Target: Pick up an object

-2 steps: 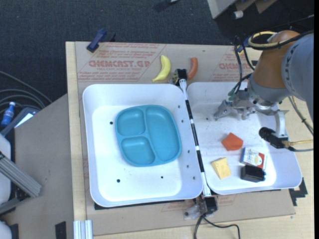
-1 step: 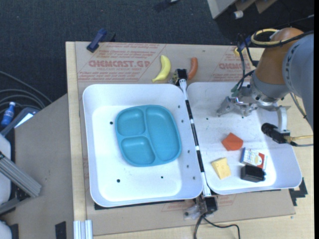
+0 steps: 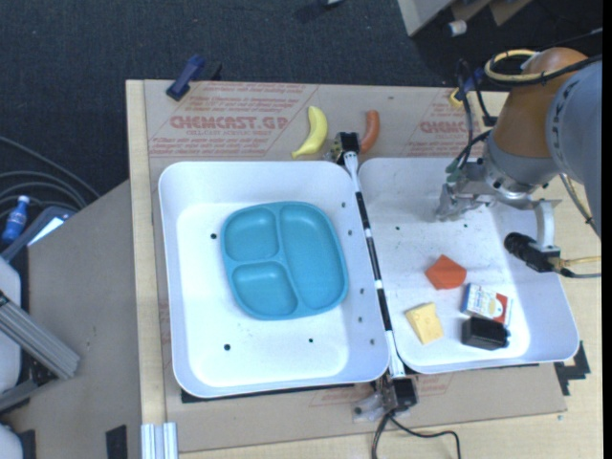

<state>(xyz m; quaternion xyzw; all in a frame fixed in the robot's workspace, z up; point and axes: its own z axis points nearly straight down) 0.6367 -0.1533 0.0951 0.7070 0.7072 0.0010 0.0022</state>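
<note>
The right bin (image 3: 411, 189) holds an orange block (image 3: 446, 273), a yellow wedge (image 3: 425, 322), a small red and white box (image 3: 486, 303) and a black item (image 3: 485, 334), all toward its near half. My gripper (image 3: 457, 199) hangs low over the bin's far part, up and right of the orange block, with nothing seen between its fingers. The grey arm with its orange band (image 3: 535, 113) comes in from the right.
The left bin (image 3: 191, 256) carries a blue divided plate (image 3: 283, 258). A yellow banana (image 3: 312, 133) and an orange sausage-like toy (image 3: 369, 130) lie on the board behind the bins. A blue clip (image 3: 185, 77) sits at the board's far left corner.
</note>
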